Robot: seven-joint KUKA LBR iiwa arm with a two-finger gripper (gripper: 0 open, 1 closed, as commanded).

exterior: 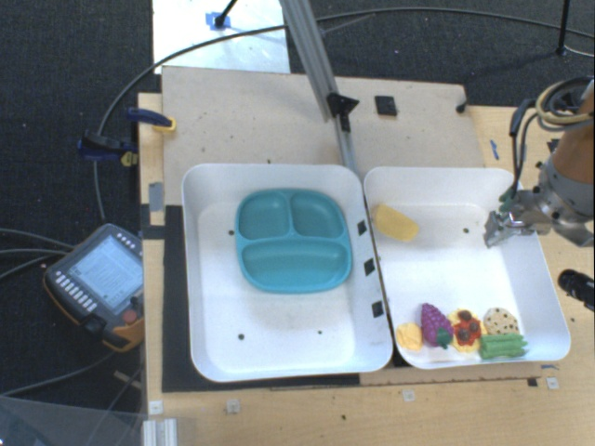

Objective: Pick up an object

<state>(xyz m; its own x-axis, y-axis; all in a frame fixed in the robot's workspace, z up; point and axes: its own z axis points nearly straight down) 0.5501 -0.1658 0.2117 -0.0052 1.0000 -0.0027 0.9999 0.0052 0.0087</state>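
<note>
Five toys bunch along the right bin's (530, 277) near edge — the purple grape cluster (432, 323) among them — so your hand (497, 226), up by the far right rim with grip unreadable from here, risks nudging neighbours or closing on nothing.

One fixed camera looks down at a slant — both white bins (279, 365) in frame.
</note>
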